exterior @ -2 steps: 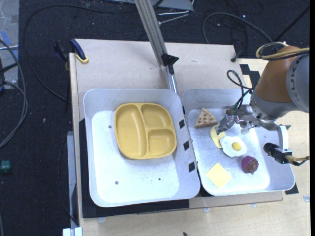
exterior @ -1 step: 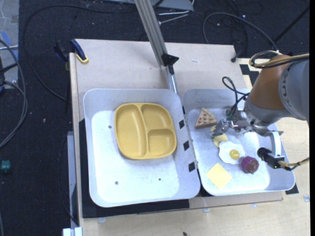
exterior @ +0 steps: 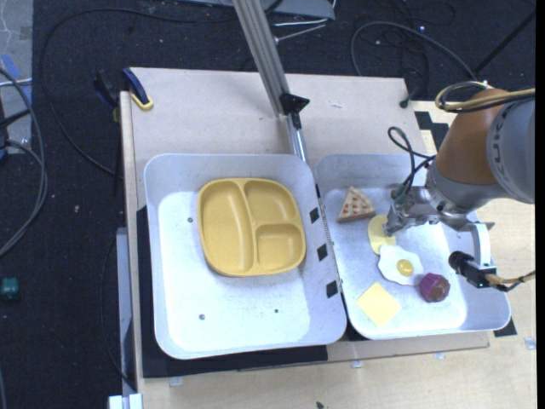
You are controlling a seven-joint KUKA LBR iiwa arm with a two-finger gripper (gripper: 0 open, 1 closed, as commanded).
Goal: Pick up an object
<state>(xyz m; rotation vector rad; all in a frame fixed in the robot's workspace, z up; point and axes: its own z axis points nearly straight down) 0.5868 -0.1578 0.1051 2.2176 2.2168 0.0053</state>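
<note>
Above the right bin [exterior: 485, 318] we see our arm [exterior: 502, 156] as a thick grey cylinder, wrapped in a broad orange band on the side toward that bin's upper right corner. A tan cable loops over the band's top edge, and black cables curl from its left side. Below it our gripper [exterior: 397, 221] is dark grey metal, with a white bracket and black fitting near the bin's right rim.
</note>
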